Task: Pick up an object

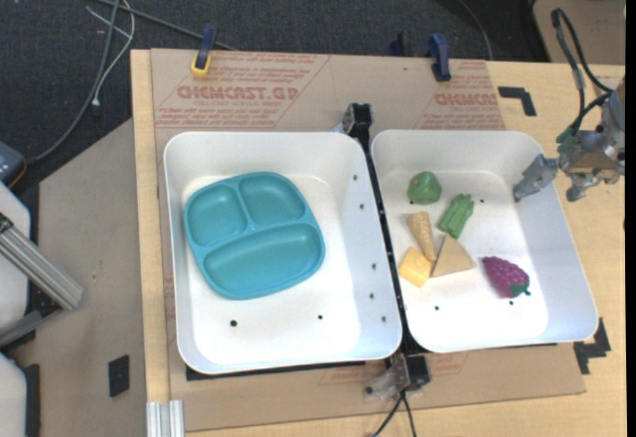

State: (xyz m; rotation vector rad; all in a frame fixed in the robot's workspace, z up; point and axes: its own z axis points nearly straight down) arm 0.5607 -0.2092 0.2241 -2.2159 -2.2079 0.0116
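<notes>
In the right bin (556,256) lie several toy foods: a green pepper (424,188), a green pickle-like piece (457,215), a tan cone (423,232), a yellow block (415,267), a tan wedge (454,256) and a purple grape bunch (506,275). My gripper (556,182) hangs over the bin's upper right rim, away from all the foods. Its two fingers are spread apart, open, with nothing between them.
The left bin (189,326) holds a blue divided plate (255,233). A black clip (358,117) sits at the top of the seam between the bins. Blue clamps (206,48) (438,56) hold the cardboard base at the back edge.
</notes>
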